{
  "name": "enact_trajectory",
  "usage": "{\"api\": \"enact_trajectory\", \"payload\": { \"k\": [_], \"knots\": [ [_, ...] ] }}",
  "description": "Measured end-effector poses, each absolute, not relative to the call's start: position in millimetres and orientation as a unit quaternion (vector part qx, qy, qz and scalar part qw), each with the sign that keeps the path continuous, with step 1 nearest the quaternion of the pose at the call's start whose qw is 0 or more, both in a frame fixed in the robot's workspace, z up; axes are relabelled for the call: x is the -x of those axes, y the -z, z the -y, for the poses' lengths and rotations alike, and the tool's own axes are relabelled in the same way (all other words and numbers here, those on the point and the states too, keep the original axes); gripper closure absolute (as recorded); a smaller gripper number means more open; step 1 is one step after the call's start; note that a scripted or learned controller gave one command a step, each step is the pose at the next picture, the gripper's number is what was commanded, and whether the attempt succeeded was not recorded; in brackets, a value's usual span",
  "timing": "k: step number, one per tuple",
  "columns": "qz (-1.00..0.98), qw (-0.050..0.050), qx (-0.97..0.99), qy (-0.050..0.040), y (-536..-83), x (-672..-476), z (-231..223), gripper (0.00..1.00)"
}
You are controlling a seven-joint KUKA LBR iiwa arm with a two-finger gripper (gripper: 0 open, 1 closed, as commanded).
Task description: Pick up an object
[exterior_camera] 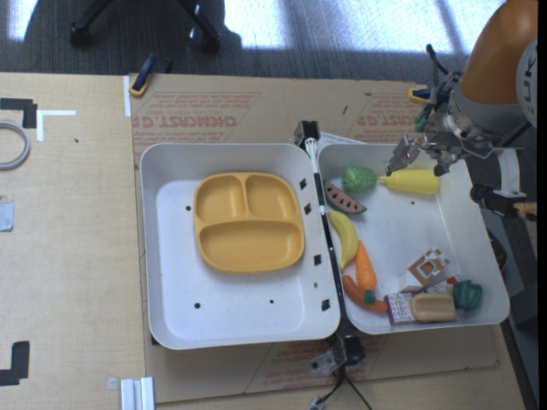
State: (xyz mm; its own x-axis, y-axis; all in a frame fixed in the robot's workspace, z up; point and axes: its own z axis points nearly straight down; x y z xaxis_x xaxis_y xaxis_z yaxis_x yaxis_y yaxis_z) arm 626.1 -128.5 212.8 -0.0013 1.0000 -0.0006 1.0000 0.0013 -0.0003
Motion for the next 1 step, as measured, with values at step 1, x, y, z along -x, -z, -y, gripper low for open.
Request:
{"api": "enact_trajectory", "payload": {
  "k": [1],
  "knots": [
    [-0.753,0.0,-0.658,0.0003,-101.0,-569.2,128.1,0.0]
  ]
}}
